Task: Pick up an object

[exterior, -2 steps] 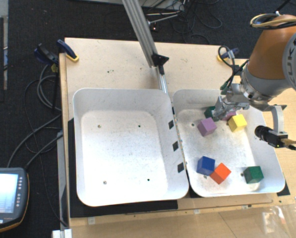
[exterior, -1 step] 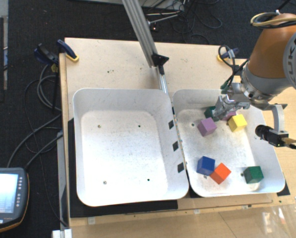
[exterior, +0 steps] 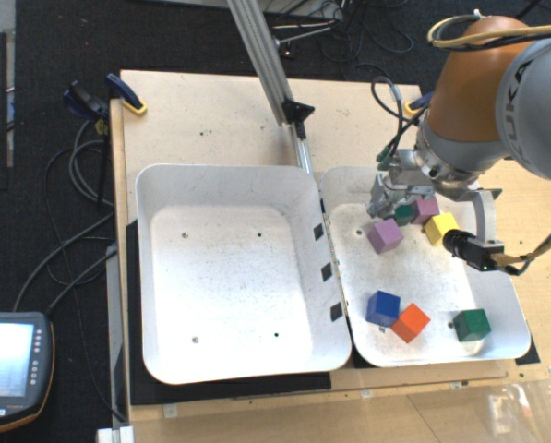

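The gripper [exterior: 387, 207] is lowered into the right bin [exterior: 497, 289]. A purple cube [exterior: 384, 236] is located just below the jaws, apparently untouched. Jaw state cannot be determined; the wrist obscures them.

Your left bin [exterior: 164, 247] offers open floor; in the right bin [exterior: 506, 326], blocks crowd the far end under the arm [exterior: 483, 90].

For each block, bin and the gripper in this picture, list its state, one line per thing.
Gripper: low in right bin, above purple block.
Purple block: resting, tilted.
Yellow block: resting.
Blue block: touching orange block.
Green block: resting apart.
Left bin: upright.
Right bin: upright.
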`<state>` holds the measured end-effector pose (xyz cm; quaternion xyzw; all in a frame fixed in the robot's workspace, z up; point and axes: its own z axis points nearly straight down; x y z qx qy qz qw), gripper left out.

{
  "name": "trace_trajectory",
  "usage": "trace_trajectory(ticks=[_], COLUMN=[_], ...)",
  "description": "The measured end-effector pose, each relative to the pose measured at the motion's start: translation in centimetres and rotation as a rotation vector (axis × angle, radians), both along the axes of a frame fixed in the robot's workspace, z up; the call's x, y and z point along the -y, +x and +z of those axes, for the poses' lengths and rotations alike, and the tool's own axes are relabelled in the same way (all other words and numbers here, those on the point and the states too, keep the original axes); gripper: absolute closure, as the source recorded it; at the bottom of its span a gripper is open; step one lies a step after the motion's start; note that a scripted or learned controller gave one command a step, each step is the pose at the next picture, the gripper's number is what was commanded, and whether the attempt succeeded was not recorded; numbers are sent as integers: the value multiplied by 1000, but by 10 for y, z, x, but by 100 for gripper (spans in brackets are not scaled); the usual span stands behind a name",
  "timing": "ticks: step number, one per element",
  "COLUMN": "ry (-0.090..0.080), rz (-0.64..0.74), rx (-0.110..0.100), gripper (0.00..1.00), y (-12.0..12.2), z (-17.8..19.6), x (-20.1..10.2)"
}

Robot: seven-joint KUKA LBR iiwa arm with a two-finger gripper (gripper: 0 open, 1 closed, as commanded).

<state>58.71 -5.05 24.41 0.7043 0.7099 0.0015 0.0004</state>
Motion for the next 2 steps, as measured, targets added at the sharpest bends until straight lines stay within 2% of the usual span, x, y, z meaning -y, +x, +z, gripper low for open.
trace_trajectory(ticks=[1, 2], ry=[1, 1], rz=[1, 0], rx=[-4, -1], gripper=[100, 100], y=[-10, 1], z=[-1, 1], x=[-56, -116])
